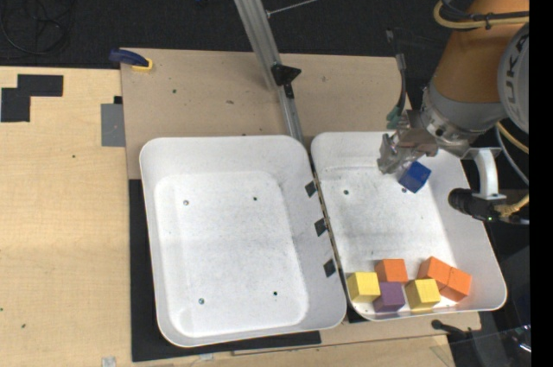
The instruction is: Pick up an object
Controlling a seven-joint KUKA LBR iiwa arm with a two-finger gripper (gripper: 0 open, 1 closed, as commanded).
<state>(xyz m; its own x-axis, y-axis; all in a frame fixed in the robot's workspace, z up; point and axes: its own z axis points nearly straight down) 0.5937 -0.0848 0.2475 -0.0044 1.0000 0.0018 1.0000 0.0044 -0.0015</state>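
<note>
1. The gripper (pixel 403 160) hangs over the right bin (pixel 363 210), near its far edge, a blue cube (pixel 416 176) at its fingertips.
2. Yellow, orange and purple cubes (pixel 390 296) cluster along that bin's near edge.

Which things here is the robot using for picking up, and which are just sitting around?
For the job:
end effector
blue block at the end effector, above the right bin
yellow, orange and purple blocks in the right bin's near end

Just sitting around:
left bin
metal rail
blue-and-yellow clamp
</note>
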